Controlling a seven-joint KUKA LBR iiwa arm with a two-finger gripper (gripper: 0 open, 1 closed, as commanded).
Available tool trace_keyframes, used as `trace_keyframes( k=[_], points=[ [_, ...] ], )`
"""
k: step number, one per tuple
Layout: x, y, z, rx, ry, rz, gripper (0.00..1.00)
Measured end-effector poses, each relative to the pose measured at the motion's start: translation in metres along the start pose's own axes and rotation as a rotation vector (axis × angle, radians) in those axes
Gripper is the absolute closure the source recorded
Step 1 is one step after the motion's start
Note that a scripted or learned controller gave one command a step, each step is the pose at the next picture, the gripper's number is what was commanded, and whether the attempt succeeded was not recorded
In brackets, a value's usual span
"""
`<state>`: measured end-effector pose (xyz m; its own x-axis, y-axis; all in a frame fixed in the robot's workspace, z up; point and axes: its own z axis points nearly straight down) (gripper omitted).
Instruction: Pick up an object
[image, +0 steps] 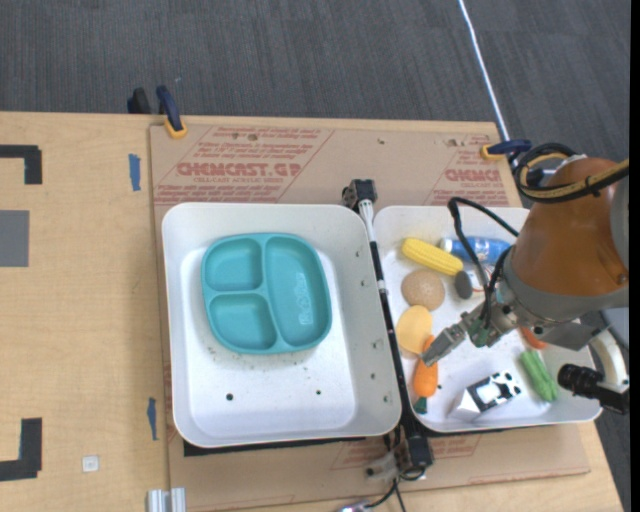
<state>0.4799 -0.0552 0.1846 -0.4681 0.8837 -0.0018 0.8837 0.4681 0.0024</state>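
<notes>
Ideally the gripper (437, 348), whose opening I cannot tell, should settle squarely over the carrot (426, 381) at the lower left of the right bin (560, 412) before closing, avoiding the yellow fruit (413, 327).

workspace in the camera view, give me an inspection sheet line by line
surface: cardboard sheet under two white bins, left bin and right bin
job's things: in the right bin, corn cob, tan ball, yellow piece, carrot, green piece, black and white item, blue item
clutter: teal divided plate in the left bin
grippers: hand low over the right bin, beside the yellow piece; fingers unclear
cables: black cable looping by the arm; white line across the floor
surroundings: clamps on the cardboard edge, dark carpet
</notes>
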Motion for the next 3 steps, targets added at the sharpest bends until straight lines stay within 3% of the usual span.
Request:
trace_keyframes(
  k=[1, 2, 3],
  points=[
    [-0.041, 0.055, 0.0, -0.001, -0.001, -0.326, 0.0],
    [0.033, 0.025, 0.0, 0.003, 0.003, -0.188, 0.0],
    [0.091, 0.048, 0.0, 0.002, 0.003, -0.551, 0.0]
  ],
)
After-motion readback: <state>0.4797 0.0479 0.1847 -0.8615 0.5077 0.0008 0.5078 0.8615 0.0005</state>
